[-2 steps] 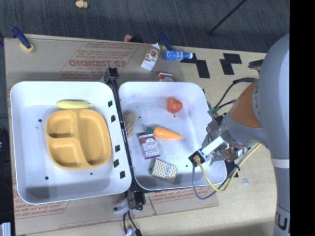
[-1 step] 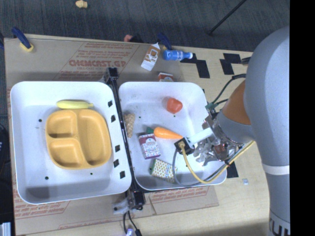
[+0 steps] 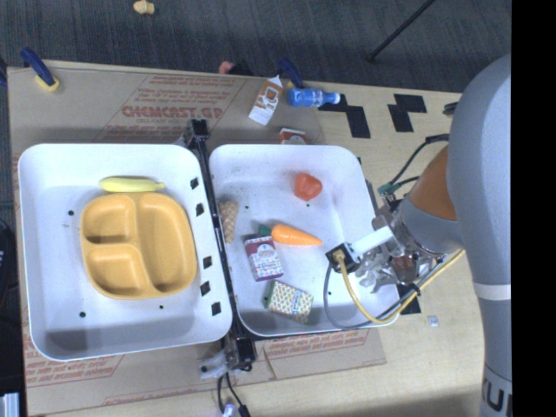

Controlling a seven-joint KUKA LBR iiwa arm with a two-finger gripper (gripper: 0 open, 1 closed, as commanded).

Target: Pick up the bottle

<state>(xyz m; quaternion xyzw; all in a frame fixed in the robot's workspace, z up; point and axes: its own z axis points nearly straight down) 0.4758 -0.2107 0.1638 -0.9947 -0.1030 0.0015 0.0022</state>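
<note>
Left, yellow tray (image 3: pixel 139 241) and banana (image 3: pixel 132 184) in one bin (image 3: pixel 35 259), right bin (image 3: pixel 343 159) with carrot (image 3: pixel 295 235), tool (image 3: pixel 382 272) state unclear

The bottle (image 3: pixel 313 98) is a small blue one, lying on its side on the cardboard sheet that covers the bench, outside both bins. It sits on the far side of the right-hand bin, a little way beyond that bin's far rim and not touching it. Its blue body points left and its paler, whitish neck end points right, so it lies roughly parallel to the rim. A small tilted carton sits just to its left, close by, and black markings on the cardboard lie just to its right. Nothing grips or touches it.
</note>
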